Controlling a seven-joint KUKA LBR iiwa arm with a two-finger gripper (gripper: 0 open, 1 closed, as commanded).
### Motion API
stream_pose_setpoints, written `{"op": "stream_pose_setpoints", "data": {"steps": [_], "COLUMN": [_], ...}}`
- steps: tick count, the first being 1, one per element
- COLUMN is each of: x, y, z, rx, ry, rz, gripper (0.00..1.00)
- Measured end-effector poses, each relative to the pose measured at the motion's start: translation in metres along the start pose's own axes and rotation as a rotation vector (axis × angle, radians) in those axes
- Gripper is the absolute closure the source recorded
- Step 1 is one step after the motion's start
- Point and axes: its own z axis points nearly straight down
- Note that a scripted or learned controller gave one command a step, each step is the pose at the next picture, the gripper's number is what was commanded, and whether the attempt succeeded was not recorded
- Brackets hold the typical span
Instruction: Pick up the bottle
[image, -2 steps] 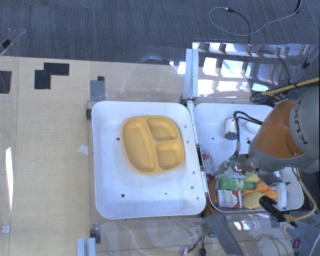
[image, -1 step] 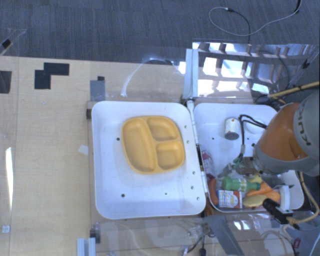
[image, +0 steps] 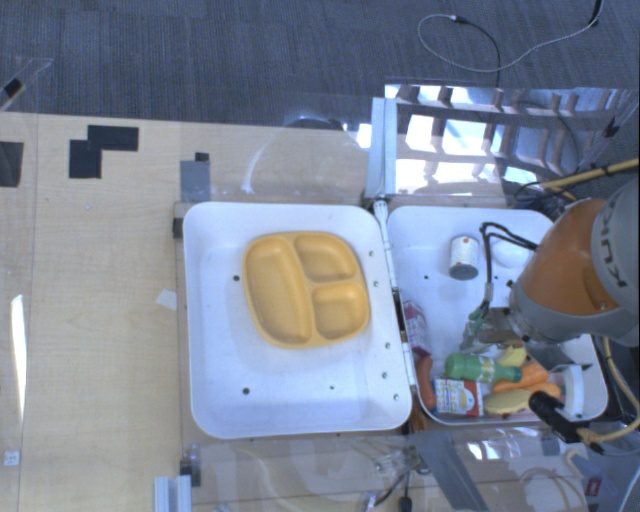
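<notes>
Worktop (image: 100, 330): pale wood, carrying two shallow white bins side by side, with dark tape patches near its far left corner.
Arm (image: 580, 275): grey with an orange band, reaching in from the right and hanging over the right bin's near half, most likely lowered there because that is where the clutter lies.
Left bin (image: 215, 390): bare white apart from one tray; I judge it the drop-off side.
Yellow tray (image: 305, 288): a three-compartment dish, flat in the middle of the left bin, well apart from the arm.
Right bin (image: 430, 235): its far half is almost bare, and its near edge is crowded.
Clutter: a heap along the right bin's near edge, including a yellow piece (image: 512, 356) and an orange piece (image: 535, 378) pressed close beside the bottle, and a printed carton (image: 458, 398) just below it.
Bottle (image: 478, 367): green, lying on its side in the heap at the right bin's near edge, cap end toward the bin's left wall; it sits just under the arm's wrist.
White cup (image: 463, 256): a small cylinder alone in the right bin's far half, clear of the heap.
Pincer (image: 480, 330): just above the bottle's left end; the wrist hides the tips, so I cannot tell whether they are apart or together, and nothing shows it gripping the bottle.
Stage: a guess only: the reach is over the target, and the lift is not yet made.
</notes>
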Motion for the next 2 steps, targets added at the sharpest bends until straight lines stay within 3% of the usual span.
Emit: {"op": "stream_pose_setpoints", "data": {"steps": [1, 2], "x": [0.000, 0.007], "y": [0.000, -0.002], "z": [0.000, 0.012], "rx": [0.000, 0.008], "ry": [0.000, -0.005], "rz": [0.000, 0.027], "gripper": [0.00, 0.00]}}
